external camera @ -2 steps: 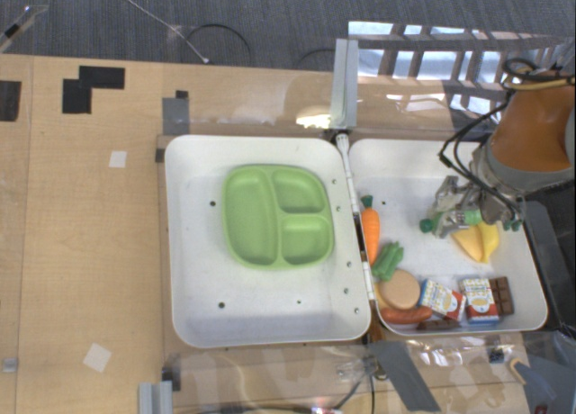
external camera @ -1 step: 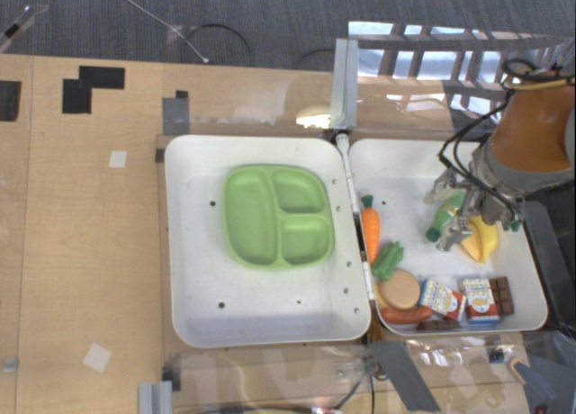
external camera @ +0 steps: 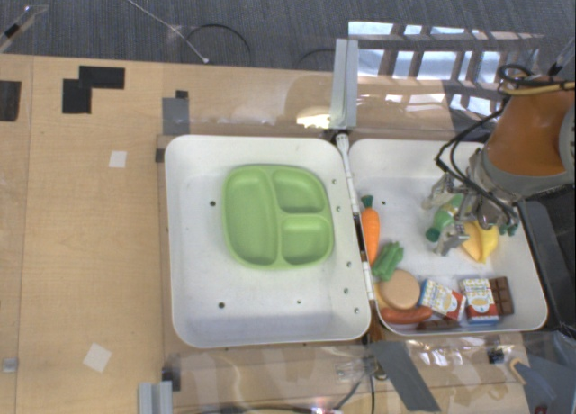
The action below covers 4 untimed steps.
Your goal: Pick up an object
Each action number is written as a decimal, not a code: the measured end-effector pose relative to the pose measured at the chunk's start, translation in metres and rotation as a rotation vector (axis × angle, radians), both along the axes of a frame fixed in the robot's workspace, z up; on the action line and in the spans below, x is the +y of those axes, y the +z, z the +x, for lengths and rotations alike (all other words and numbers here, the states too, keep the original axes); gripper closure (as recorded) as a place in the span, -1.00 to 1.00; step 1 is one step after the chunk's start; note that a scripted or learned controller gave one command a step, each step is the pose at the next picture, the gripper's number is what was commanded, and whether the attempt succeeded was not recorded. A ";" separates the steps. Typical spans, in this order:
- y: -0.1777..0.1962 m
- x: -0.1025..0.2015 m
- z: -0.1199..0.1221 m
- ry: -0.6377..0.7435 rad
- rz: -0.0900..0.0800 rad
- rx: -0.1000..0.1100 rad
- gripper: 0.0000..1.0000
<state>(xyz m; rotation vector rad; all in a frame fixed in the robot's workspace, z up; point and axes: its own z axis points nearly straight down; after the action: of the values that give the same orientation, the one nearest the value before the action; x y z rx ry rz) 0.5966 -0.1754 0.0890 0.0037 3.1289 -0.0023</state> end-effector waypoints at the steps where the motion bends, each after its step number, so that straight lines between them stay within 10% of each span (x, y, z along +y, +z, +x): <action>1: 0.016 0.001 0.005 0.006 -0.003 -0.017 1.00; 2: 0.167 0.028 -0.029 0.008 -0.003 -0.010 1.00; 3: 0.161 0.028 -0.031 0.007 0.000 0.001 -1.00; 4: 0.024 0.036 -0.025 0.067 0.004 0.016 -1.00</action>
<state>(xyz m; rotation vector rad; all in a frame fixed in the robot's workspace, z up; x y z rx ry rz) 0.5716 -0.1399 0.1127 -0.1015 3.1436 0.0048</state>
